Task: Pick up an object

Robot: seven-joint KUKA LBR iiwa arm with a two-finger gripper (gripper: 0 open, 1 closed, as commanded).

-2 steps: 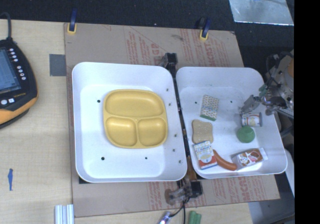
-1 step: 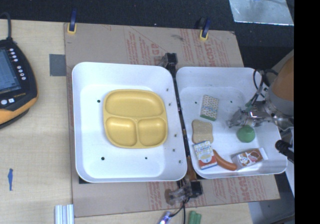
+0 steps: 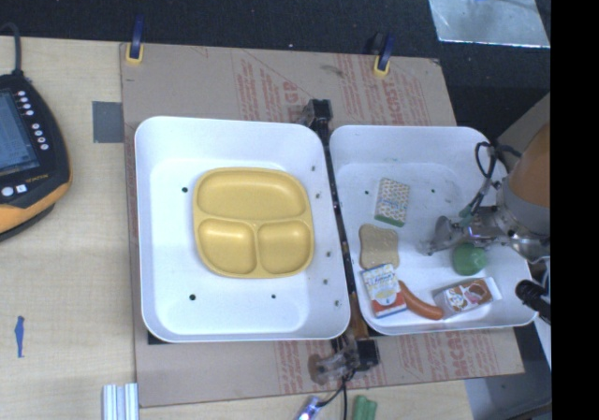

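Nearest the camera, along the front wall of the right bin (image 3: 440, 325), lie a small red-and-white carton (image 3: 382, 291), an orange sausage-like piece (image 3: 421, 303) touching its corner, and a flat printed packet (image 3: 466, 296). All three sit close to the rim, so a descent here risks striking the wall or nudging one item into the next. Just behind them a green ball (image 3: 470, 259) rests beside the gripper (image 3: 447, 238), which hangs low over the bin floor. It looks the likeliest thing to pick, yet nothing is seen clasped, and whether the pincer is spread or pressed together cannot be told. Being round, the ball may roll away if touched off-centre, towards the packet or the right wall. Further back a tan bread slice (image 3: 379, 245) and a patterned sachet (image 3: 393, 201) lie flat, so they may be hard to get under. Beyond the sachet the floor is bare up to the far wall, the best room for moving. The left bin (image 3: 159, 222), holding a yellow divided plate (image 3: 253, 222), has open floor around its edges.
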